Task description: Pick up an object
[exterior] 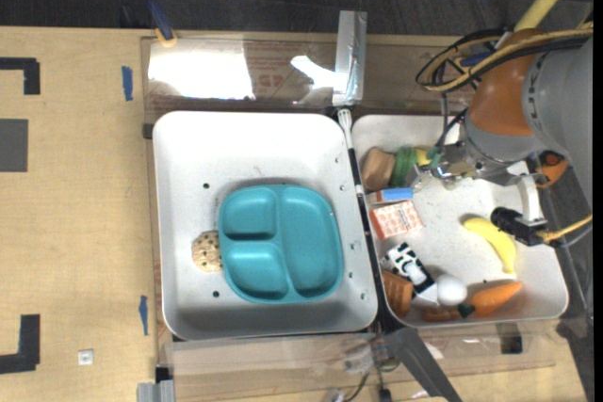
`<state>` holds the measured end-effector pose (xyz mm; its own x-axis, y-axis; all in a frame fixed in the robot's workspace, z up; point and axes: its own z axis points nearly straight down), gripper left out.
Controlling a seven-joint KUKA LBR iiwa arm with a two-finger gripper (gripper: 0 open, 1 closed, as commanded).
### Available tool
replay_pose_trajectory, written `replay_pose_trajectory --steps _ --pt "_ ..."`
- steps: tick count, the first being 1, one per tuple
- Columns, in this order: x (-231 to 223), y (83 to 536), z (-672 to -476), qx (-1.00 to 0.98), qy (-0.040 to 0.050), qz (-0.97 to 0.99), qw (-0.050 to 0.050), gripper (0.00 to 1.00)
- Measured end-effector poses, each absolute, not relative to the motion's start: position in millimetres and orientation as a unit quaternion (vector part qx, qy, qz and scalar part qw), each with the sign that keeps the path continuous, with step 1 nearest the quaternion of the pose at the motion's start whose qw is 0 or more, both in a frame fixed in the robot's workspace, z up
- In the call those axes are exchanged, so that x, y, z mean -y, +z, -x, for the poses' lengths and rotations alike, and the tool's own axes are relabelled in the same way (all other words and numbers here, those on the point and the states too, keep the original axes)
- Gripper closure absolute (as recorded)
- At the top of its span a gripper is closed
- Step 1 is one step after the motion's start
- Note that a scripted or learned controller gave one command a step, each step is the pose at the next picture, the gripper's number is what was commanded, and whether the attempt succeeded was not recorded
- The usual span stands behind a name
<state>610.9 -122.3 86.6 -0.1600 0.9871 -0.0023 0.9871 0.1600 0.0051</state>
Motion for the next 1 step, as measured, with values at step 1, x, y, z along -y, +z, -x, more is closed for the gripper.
replay_pose_trajectory --steps 1 --pt "171.3 88.0 -621.2 -0.732 0.0001 -0.681 0.002 0.00"
